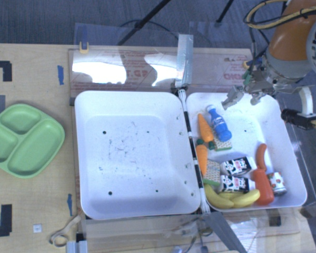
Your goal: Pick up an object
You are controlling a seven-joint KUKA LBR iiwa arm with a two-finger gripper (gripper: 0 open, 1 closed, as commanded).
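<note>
— Where is the camera sitting?
— It is looking down from above the bench (37, 204) at a slant, taking in both white bins (131, 115) from fairly far off.
— And the arm (292, 30)?
— It is reaching in from the picture's right, near the upper corner.

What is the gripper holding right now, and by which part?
Nothing: the gripper hangs open above the right bin's far edge, with no object between its fingers.

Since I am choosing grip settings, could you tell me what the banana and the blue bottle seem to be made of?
Banana: probably moulded plastic, judging by its even yellow and smooth, faintly glossy skin. Blue bottle: likely hard plastic, with a white cap and a glossy blue body.
</note>
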